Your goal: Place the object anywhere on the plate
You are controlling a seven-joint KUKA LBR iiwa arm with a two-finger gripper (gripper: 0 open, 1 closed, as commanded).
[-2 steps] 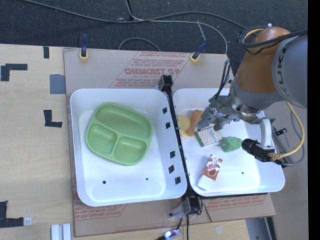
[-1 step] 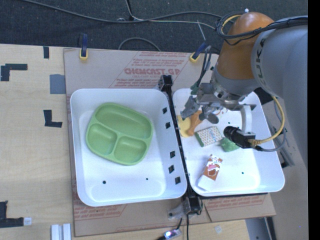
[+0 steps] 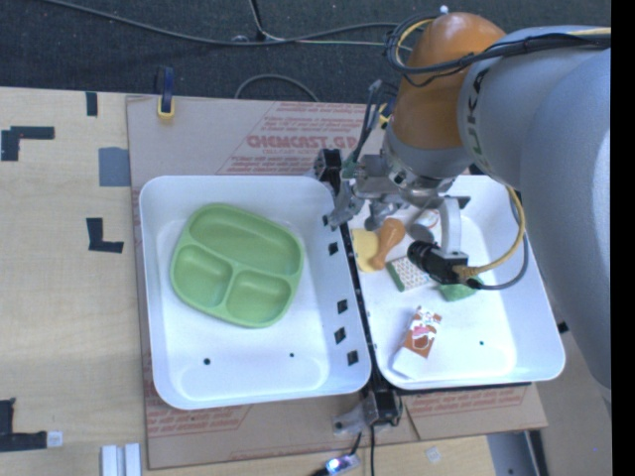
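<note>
Hovering low over the right bin [image 3: 516,355], up near its 11 o'clock corner: the end effector [image 3: 397,211], sitting right on top of a small huddle of objects. Hard to call the fingers; wrist and cabling cover them, so can't tell whether apart, together, or clamped on anything.

Directly under and just toward 6 o'clock from the end effector: an orange-tan carrot-like piece [image 3: 390,234], long axis tilted roughly 1-to-7 o'clock, touching a yellow piece [image 3: 369,250] on its 8 o'clock side. Probably the target, though not certain. Just beyond at 5 o'clock: a small speckled card [image 3: 407,272], then a green scrap [image 3: 455,291] half under a black fitting. Well apart at 6 o'clock: a red-and-white carton [image 3: 423,331], lying alone with open room around it.

Destination: the green divided plate [image 3: 238,264] in the left bin [image 3: 159,365], off at 9 o'clock from the end effector. Plenty of bare bin floor all round the plate, so a forgiving drop zone.

The catch: the double bin wall [image 3: 347,286] between the two, running 12-to-6 right beside the cluster. Needs a clean lift before any sideways travel, otherwise a snag on that rim looks likely. Crowded neighbours also mean a risk of nudging the yellow piece along.
</note>
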